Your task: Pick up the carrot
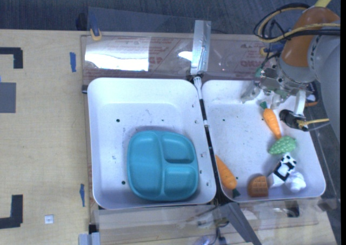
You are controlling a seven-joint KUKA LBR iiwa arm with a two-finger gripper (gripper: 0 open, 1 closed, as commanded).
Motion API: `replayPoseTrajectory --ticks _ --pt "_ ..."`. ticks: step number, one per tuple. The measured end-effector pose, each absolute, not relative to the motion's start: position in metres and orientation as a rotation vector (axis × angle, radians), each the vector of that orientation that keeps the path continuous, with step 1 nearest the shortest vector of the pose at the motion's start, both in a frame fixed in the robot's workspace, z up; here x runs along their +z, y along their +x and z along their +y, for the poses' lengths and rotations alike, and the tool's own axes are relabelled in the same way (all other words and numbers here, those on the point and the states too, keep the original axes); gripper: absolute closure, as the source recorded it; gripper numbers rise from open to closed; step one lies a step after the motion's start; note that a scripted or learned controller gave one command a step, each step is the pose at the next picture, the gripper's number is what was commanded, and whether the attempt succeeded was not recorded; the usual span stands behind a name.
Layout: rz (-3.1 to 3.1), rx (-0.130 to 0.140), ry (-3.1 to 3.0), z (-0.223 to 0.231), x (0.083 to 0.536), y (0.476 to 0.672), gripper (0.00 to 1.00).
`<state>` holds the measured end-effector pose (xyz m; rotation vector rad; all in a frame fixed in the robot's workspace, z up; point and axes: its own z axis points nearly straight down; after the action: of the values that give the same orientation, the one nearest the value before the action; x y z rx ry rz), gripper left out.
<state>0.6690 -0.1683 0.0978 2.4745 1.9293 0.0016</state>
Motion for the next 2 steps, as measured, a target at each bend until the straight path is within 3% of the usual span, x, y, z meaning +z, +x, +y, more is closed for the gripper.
replayPoseTrajectory --ticks 1,2 --pt "1.692 0.013 2.654 -0.192 0.087 0.624 0.00" --pt "1.690 0.009 2.647 -0.195 0.098 0.625 1.00"
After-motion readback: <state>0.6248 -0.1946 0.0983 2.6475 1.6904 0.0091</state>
